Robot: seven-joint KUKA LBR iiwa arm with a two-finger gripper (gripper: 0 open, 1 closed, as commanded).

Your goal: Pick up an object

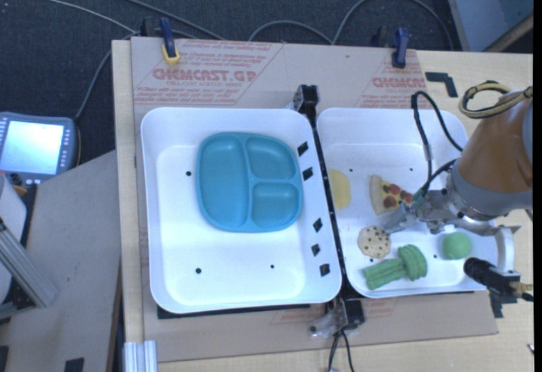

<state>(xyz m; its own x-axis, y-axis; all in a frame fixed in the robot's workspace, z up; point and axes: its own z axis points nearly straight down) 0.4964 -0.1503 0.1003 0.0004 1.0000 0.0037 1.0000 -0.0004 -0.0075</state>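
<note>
- The gripper (408, 208) hung low in the right bin (360, 129), just beside the pizza slice (386, 191); whether it pinched anything could not be told, so no pick looked complete.
- A cookie (373, 241), broccoli (396, 267) and green ball (456, 245) crowded close; a blue tray (249, 181) lay in the left bin (169, 192).

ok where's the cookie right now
The cookie lies in the right bin, near its front left, just above the broccoli and below the pizza slice.
</note>
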